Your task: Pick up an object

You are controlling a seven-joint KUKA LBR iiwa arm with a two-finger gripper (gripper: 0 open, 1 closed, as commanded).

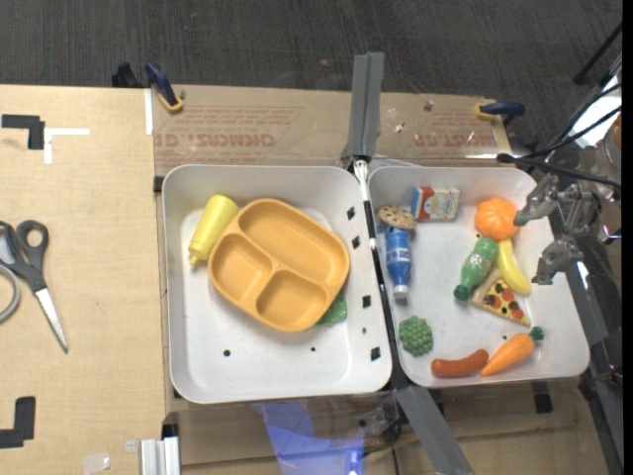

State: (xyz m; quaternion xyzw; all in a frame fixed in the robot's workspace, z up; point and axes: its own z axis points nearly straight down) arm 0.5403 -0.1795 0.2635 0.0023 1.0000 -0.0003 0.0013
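The right bin (pixel 564 359) holds several toy foods: an orange fruit (pixel 497 218), a banana (pixel 512 265), a green bottle (pixel 477 268), a pizza slice (pixel 502 303), a carrot (pixel 509 352), a sausage (pixel 459 365), a broccoli (pixel 415 335), a blue bottle (pixel 398 258), a cookie (pixel 396 216) and a small carton (pixel 435 203). My gripper (pixel 546 236) hangs over the bin's right rim, just right of the orange fruit and banana. It is open, with nothing between its fingers.
The left bin (pixel 188 364) bears a yellow divided tray (pixel 279 263), a yellow bottle (pixel 212 228) at its left, and a green item (pixel 336 312) peeking from under the tray. Scissors (pixel 35 275) lie on the bench far left.
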